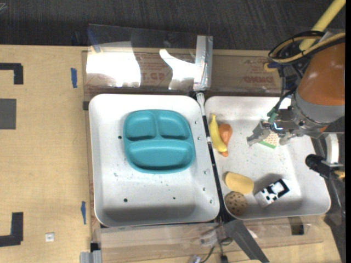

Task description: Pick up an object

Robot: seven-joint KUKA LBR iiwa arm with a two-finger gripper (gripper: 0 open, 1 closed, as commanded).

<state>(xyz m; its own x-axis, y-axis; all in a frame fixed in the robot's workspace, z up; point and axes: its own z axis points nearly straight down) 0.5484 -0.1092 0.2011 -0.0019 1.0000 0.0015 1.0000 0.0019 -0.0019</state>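
The left white plastic bin (109, 163) holds a turquoise plastic tray with three compartments (159, 140), lying flat near its middle. The right white plastic bin (307, 201) holds the small things. The grey arm with the orange band (323, 84) reaches in over the upper right part of this bin, and its two-finger gripper (270, 133) hangs low there, above a small flat green-and-pale object (270, 142). The metal fingers (255, 136) look spread apart, with nothing between them.

Along the left wall lie a yellow banana-shaped toy (215, 136) and, touching it, an orange carrot-shaped toy (225, 131). Near the front are a yellow rounded soft piece (239, 182), a black-and-white blocky toy (273, 192) and a brown speckled round cookie (236, 202).

I judge that the step in hand is the approach. The next move calls for going down straight and closing on the flat object, which is thin and may slip away.
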